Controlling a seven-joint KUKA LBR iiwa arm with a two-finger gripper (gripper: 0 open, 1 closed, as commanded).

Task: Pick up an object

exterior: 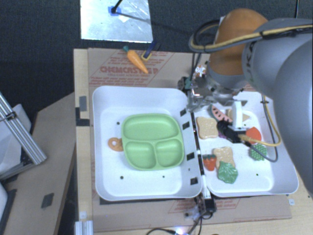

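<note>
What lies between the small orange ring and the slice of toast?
In the camera view, the green three-compartment plate lies between the small orange ring and the tan toast slice, along with the rims where both white bins meet.

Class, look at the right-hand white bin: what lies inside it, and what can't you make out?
Inside the right bin lie toy foods: a bread slice, a green leafy piece, a strawberry and a red piece. The arm covers the bin's far corner, so anything there is hidden.
</note>
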